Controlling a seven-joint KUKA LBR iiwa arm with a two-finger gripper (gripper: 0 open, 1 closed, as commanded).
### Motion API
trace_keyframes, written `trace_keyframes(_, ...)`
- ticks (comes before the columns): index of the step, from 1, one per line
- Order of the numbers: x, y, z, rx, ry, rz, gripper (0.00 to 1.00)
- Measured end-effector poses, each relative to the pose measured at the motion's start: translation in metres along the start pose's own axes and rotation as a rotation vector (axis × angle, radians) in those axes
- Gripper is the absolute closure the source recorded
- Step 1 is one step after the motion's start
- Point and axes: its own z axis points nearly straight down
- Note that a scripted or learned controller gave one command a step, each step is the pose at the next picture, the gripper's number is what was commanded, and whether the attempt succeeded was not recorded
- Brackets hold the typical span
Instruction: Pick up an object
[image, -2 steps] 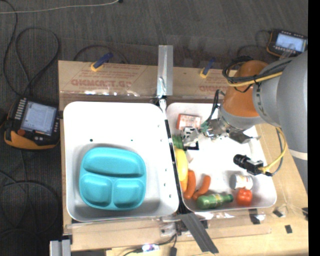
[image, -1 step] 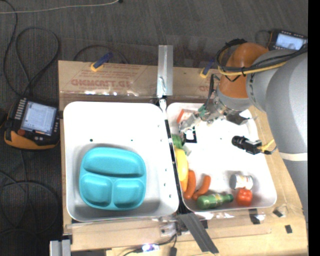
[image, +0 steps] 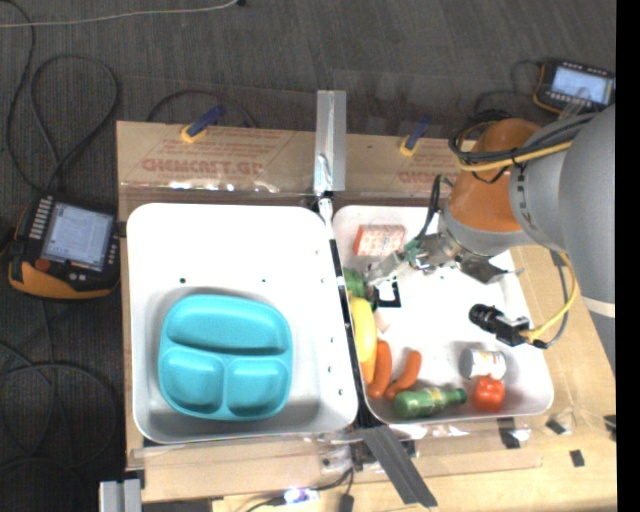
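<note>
My gripper (image: 384, 284) hangs low over the upper left part of the right bin (image: 530, 330), reaching in from the right under the orange wrist band. It is just below a small orange and white box (image: 378, 240) and right of a green item (image: 355, 285) at the bin's left wall. A yellow banana (image: 362, 330) lies just below the gripper. Lower down lie a carrot (image: 382, 365), an orange sausage (image: 406, 369), a green bottle (image: 430, 402), a red pepper (image: 488, 393) and a white cup (image: 482, 359). I see nothing held.
The left bin (image: 230, 240) holds a blue divided plate (image: 225, 355). A metal divider post (image: 330, 140) stands between the bins at the back. A black cable fitting (image: 497, 322) hangs from the arm over the right bin. Handheld pendants sit off the bench at left and top right.
</note>
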Motion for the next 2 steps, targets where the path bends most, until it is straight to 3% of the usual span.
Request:
trace_keyframes(1, 0.01, -0.023, -0.002, -0.008, -0.006, -0.124, 0.0)
trace_keyframes(2, 0.064, -0.047, -0.077, 0.054, 0.027, -0.314, 0.0)
